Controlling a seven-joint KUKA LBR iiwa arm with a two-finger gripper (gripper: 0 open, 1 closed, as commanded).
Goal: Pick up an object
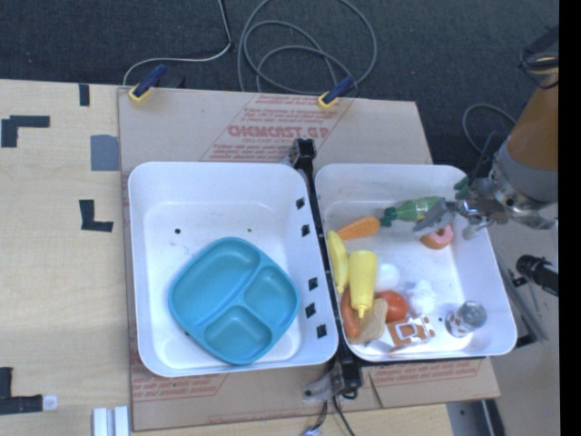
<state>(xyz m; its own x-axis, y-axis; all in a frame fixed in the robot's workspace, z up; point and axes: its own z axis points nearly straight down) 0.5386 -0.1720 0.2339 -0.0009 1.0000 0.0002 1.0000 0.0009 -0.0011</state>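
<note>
Grey end effector (pixel 447 220) hung blurred over the right bin (pixel 479 251) beside a pink object (pixel 440 237), its grip impossible to tell.

You had the gripper (pixel 451 218) hanging over the far part of the right bin (pixel 490 271), with a pink ring-shaped piece (pixel 440 237) just under its fingers and a green bottle (pixel 413 210) lying just to its left. Further left of the gripper lay an orange carrot (pixel 359 228), and nearer you from it stood a yellow bottle (pixel 363 278). Well to its left, the left bin (pixel 154 198) held a blue divided plate (pixel 234 300).
</note>
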